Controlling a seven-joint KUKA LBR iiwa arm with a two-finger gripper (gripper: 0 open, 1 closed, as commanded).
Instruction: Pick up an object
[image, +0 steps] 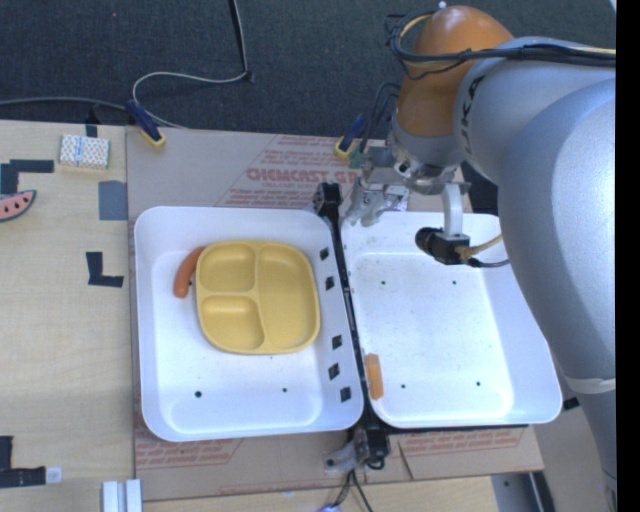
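Approach step, by my judgement; two-finger gripper (375, 205) sits over the right white bin's (520, 400) far-left corner, grip state indeterminable; small orange sausage-shaped piece (373, 375) lies near-left, requiring repositioning.

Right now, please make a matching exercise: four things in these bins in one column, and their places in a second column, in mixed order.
Things:
1. yellow divided plate
2. orange sausage-shaped piece
3. small orange piece
4. gripper

Places:
A. right bin, against its left wall
B. above the far end of the divide between the bins
C. middle of the left bin
D. beside the plate's left edge

Pairs: 1-C, 2-D, 3-A, 4-B
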